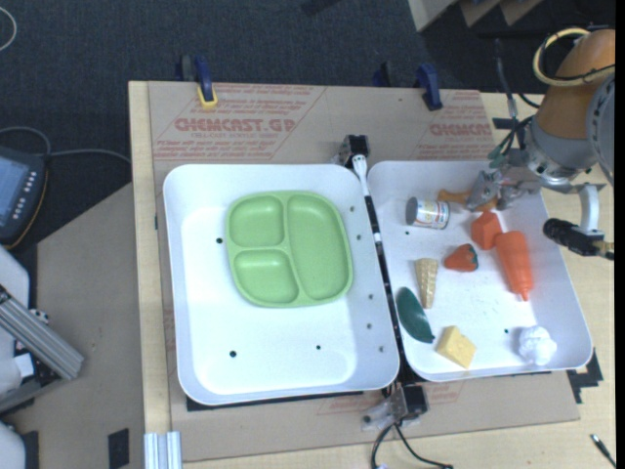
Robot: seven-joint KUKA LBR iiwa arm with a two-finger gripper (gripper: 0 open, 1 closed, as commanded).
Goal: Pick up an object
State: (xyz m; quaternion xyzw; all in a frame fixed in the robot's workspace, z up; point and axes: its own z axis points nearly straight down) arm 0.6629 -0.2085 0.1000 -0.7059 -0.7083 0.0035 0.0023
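now the arm [571, 115] reaches in, gripper [488, 195] low over the right bin [566, 301]

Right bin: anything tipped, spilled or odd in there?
Only the small can stands out: it lies on its side in the right bin, near the gripper. The other items lie scattered but intact, nothing spilled.

Green divided plate [290, 249]; orange carrot [515, 260]; red pepper [462, 258]; yellow cheese wedge [455, 346]; white bins [195, 340].
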